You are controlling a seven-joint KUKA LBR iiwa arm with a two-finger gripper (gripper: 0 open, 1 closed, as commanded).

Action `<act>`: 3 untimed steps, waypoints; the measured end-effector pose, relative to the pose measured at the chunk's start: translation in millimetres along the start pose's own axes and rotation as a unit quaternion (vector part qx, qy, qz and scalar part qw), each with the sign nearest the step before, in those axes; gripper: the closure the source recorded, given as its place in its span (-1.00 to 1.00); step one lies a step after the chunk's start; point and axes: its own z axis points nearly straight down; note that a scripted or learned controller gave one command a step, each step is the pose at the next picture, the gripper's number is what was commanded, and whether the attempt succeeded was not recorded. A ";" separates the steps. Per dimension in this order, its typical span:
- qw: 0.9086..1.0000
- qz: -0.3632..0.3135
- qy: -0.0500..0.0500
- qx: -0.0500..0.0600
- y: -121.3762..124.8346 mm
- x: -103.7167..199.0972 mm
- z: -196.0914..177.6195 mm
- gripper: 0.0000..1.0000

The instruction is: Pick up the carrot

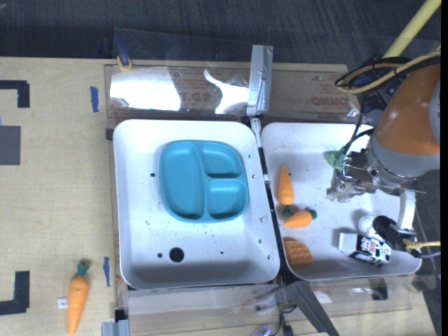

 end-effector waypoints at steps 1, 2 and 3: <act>1.000 0.002 -0.001 0.003 -1.2 -1.9 2.3 -1.00; 0.977 -0.211 0.000 0.004 -44.3 30.8 11.0 -1.00; 0.967 -0.255 0.000 0.004 -34.6 -17.9 42.5 -1.00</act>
